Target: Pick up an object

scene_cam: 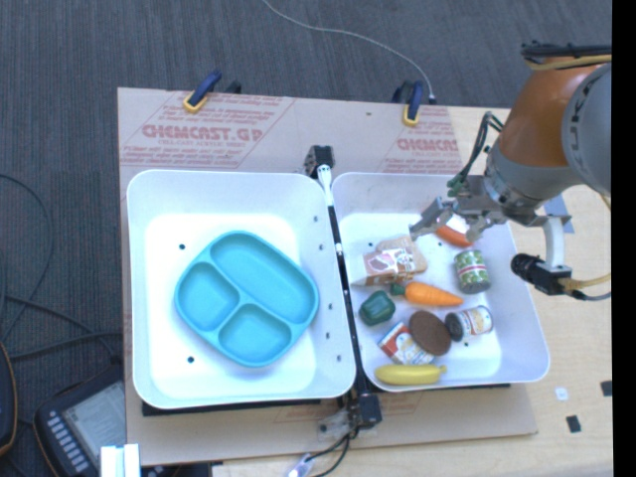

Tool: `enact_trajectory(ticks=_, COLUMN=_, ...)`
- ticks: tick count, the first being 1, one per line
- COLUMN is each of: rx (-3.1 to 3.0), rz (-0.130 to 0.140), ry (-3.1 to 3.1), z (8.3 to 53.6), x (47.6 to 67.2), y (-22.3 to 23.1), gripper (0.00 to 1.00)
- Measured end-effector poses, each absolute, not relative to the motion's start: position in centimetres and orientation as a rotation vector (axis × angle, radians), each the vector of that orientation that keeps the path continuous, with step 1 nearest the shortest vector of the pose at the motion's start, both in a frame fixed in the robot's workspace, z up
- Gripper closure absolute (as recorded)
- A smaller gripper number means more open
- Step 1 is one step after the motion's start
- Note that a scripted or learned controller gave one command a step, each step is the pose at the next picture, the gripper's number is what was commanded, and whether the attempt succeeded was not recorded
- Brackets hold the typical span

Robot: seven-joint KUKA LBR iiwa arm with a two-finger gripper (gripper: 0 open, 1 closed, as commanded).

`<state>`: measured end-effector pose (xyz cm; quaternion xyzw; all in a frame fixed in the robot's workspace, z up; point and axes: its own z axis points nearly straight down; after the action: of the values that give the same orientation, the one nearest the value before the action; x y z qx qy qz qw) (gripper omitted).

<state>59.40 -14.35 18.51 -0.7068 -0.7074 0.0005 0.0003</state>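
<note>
My claw (455, 221) sits over the right bin (527, 351), fingers spread wide around a small orange-red piece (454, 235) at the bin's far side. Toy carrot (432, 294) lies just nearer.

A light blue divided plate (246, 298) is seen in the white left bin (149, 266). In the white right bin (527, 336) are found an orange carrot (433, 294), a yellow banana (408, 374), a dark green pepper (377, 308), a brown disc (430, 332), a green-labelled can (472, 271), a white can with a red and yellow label (473, 321), and a pink and tan packet (394, 260). The worktop (229, 137) is covered in tan board printed with red lettering and held by blue and yellow clamps (203, 89). The arm (547, 117) is grey with an orange band.
</note>
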Motion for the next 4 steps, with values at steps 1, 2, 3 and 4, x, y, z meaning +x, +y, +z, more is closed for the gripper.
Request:
enact_trajectory(ticks=1, rx=-2.224, rz=-0.006, ry=-2.228, z=9.0, x=60.7, y=-13.6, gripper=0.00)
enact_trajectory(ticks=2, rx=-2.231, rz=-0.012, ry=-2.232, z=10.2, x=60.9, y=-13.7, gripper=1.00)
enact_trajectory(ticks=3, rx=-2.229, rz=-0.010, ry=-2.231, z=10.1, x=60.8, y=-13.7, gripper=0.00)
enact_trajectory(ticks=4, rx=-2.230, rz=-0.011, ry=-2.231, z=11.1, x=60.9, y=-13.6, gripper=1.00)
